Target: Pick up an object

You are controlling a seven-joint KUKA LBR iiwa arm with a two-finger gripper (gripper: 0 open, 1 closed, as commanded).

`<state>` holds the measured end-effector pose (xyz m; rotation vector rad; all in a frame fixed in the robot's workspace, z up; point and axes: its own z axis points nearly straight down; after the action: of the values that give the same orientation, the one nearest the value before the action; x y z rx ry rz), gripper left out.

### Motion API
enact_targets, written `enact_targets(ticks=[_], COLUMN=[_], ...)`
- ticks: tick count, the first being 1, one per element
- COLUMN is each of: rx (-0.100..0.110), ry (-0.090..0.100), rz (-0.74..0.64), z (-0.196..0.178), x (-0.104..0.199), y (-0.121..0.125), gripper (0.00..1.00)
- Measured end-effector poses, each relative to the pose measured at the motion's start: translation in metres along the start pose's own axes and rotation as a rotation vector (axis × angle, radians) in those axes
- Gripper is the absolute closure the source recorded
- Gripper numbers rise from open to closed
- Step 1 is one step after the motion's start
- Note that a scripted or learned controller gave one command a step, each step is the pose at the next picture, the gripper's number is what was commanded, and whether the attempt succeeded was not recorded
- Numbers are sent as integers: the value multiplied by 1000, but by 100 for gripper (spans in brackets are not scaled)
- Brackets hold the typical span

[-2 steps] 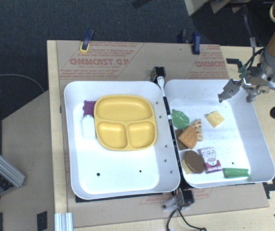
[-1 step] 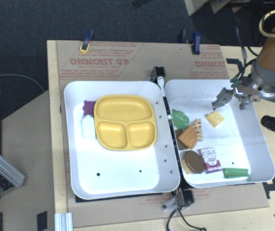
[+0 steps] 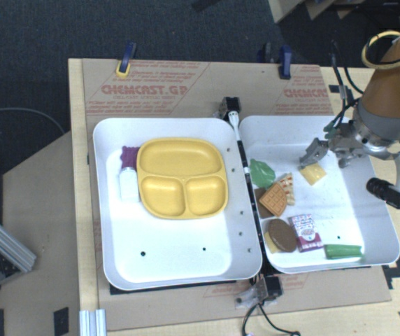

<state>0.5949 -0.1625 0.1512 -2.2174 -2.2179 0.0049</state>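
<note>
Two white bins sit side by side on the table [image 3: 186,82], low in the frame. Biggest is the left bin [image 3: 172,264], with a yellow tray [image 3: 182,176] inside. Next comes the right bin [image 3: 368,222]. At the right edge is the grey arm [image 3: 389,100]. Its claw [image 3: 324,152] hangs over the right bin's upper part, fingers spread open, gripping nothing. Just below the claw lies a small yellow block [image 3: 314,173]. Lower left are a waffle [image 3: 273,199], a brown cookie [image 3: 281,235] and a green stick [image 3: 343,251].
</note>
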Motion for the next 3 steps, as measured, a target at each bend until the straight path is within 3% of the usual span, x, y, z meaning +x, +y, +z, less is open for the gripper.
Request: enact_targets(ticks=[1,2,3], rx=[-6,-11,-21], ry=[0,-1,-4], rz=[2,0,0], z=[61,61,48], x=[2,2,1], y=[3,5,8], gripper=[0,0,100])
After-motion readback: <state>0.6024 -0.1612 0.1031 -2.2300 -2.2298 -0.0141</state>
